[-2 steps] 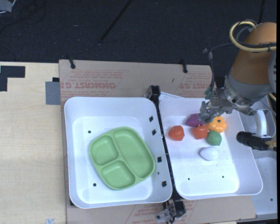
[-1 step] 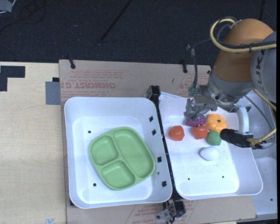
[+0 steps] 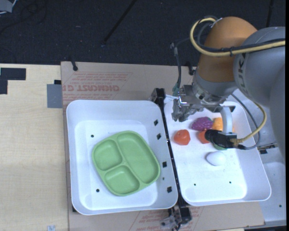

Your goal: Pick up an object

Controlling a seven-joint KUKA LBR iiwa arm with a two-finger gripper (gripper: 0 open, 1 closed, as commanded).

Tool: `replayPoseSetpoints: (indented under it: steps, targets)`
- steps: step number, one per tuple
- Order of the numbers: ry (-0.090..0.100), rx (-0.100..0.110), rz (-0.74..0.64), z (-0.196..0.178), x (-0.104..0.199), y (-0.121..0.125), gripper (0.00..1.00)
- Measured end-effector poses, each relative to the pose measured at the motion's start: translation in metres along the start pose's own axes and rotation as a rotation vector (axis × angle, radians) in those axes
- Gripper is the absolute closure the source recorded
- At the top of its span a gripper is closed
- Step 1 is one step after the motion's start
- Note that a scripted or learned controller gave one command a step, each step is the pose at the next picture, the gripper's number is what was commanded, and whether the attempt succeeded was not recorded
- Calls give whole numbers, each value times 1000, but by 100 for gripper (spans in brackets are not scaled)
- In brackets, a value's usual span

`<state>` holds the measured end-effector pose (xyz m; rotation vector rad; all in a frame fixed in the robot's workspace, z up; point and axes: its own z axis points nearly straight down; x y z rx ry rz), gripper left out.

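Observation:
My gripper (image 3: 182,113) hangs over the back left of the right bin (image 3: 231,189), just above and left of the small objects. A red-orange piece (image 3: 182,137) lies a little below it, apart from it. A purple grape-like piece (image 3: 202,123) sits to its right, with an orange piece (image 3: 203,136) and a yellow-orange piece (image 3: 217,124) close by. A white egg-shaped object (image 3: 215,158) rests nearer the front. Nothing shows between the fingers.
The left bin (image 3: 82,117) holds a green plate (image 3: 125,163) with three compartments. A black divider (image 3: 164,143) runs between the bins. The arm covers the right bin's back right corner. Bare bin floor lies in front of the egg.

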<state>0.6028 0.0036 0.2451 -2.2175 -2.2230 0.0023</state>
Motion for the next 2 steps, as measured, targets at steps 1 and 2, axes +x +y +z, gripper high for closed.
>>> replayPoseSetpoints:
  steps: [1, 2]
  targets:
    - [1, 0, -1, -2, 53, 4, 100]
    - [0, 0, -1, 7, 106, 14, 100]
